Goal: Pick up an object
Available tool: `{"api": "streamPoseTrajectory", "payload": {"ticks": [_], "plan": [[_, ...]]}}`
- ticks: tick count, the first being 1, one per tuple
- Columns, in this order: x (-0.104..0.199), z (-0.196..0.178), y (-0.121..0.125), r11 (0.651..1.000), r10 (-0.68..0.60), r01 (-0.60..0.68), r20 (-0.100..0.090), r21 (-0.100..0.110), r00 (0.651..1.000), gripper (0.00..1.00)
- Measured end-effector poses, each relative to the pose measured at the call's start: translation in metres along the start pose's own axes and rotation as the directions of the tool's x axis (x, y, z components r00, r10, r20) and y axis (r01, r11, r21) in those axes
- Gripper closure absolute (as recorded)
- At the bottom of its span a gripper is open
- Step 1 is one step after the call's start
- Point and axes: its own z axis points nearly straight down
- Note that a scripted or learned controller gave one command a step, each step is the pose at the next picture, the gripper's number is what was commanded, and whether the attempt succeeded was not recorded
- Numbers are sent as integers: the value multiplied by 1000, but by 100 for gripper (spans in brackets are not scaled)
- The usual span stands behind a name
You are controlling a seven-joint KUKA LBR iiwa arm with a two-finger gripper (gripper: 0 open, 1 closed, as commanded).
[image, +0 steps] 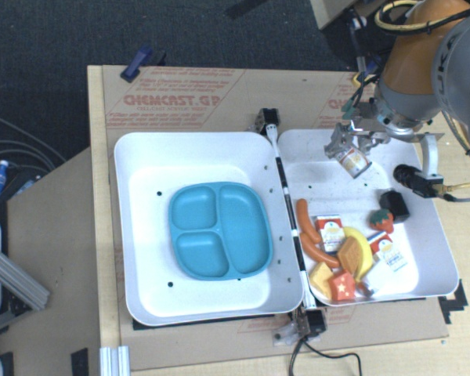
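Camera view: grey two-finger gripper at 2 o'clock over the right shallow white plastic bin, fingers clamped on a small tan-and-white cylindrical jar, lifted.

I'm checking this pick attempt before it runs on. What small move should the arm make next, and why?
Probably a straight lift. The gripper sits over the right bin with a small tan object apparently between its fingers, away from the toy-food pile at the near side. Raising it a little would show whether the grasp truly holds.
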Motion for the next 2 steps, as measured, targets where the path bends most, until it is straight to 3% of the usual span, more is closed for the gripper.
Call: {"api": "streamPoseTrajectory", "payload": {"ticks": [1,2], "plan": [[67,-61,-2,1000,0,0,0,3,1000,100],[118,-76,-45,1000,0,0,-2,7,1000,100]]}}
